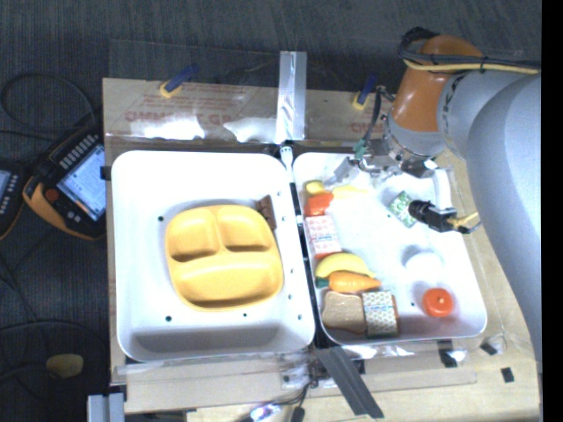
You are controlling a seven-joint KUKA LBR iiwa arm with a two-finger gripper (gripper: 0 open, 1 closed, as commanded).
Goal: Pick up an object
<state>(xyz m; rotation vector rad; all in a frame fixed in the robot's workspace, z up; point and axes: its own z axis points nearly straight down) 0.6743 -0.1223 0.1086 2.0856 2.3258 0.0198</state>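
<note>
Grey and orange-banded, the arm sets its two-finger gripper [380, 163] low over the far end of the right shallow white bin [457, 275], above small toy foods; I cannot tell its state. A yellow sectioned plastic tray [224, 255] lies in the left white bin [141, 192].

One fixed overhead camera looks slantwise down on both bins [123, 236].

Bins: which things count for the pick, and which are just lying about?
For the pick, right bin:
gripper
banana
bread
orange cap
carton

Lying about:
yellow tray in left bin
pendant
clamps
</note>
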